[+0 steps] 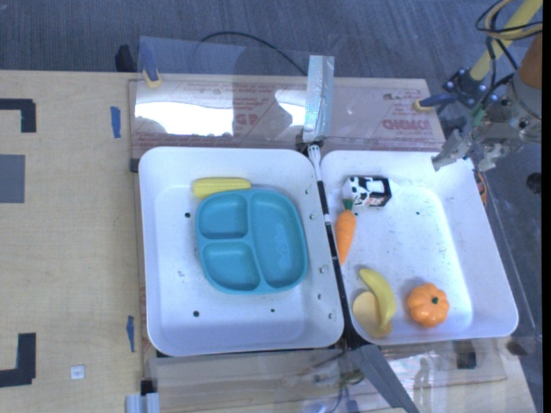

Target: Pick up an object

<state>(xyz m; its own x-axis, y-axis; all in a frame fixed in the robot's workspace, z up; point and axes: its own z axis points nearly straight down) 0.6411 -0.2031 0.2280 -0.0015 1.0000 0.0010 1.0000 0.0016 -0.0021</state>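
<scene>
Approach step, nothing picked. Gripper [472, 144] hovers off the right bin's [482, 231] 1 o'clock corner; its opening can't be judged. Candidates: cow [368, 191] at 11, carrot [344, 234] at 9, banana [379, 294] and pumpkin [428, 305] near 6. Next: descend over one.

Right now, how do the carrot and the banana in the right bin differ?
The carrot is orange, straight and tapered; the banana is yellow and curved. The carrot lies along the right bin's left wall, green top toward the far side; the banana lies nearer the front edge, beside a small pumpkin. Both are toy foods lying flat.
</scene>
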